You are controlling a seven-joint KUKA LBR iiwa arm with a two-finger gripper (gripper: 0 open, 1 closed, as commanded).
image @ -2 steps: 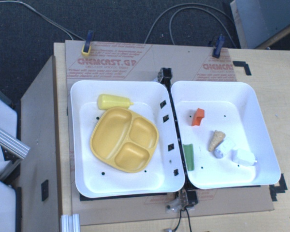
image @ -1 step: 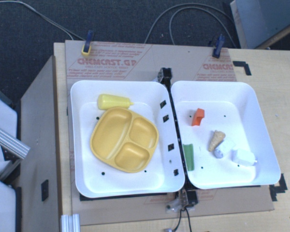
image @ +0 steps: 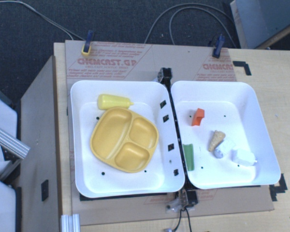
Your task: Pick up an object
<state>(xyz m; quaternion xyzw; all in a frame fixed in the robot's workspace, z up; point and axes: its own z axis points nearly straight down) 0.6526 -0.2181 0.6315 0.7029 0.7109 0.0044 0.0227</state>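
Several candidates for the pick lie in front of you, and none is lifted: every one rests flat on a bin floor. In the right bin you have an orange block toward the far side, a green stick lying along the left wall on the near side, a tan cone about mid-bin, with a small bluish-white piece touching its near end, and a white object just to the right of that. The white one blends into the bin, so its shape is hard to make out.

In the left bin you have a yellow divided plate taking up most of the floor, and a yellow bottle lying on its side just beyond the plate's far edge.

Both bins sit side by side on the desk, over a sheet of printed cardboard held by two blue clamps at its far edge.

As for the jaws, you cannot tell whether they are apart or together. By my reading, nothing of the task is done: choosing a target, reaching in, closing and lifting are all left.
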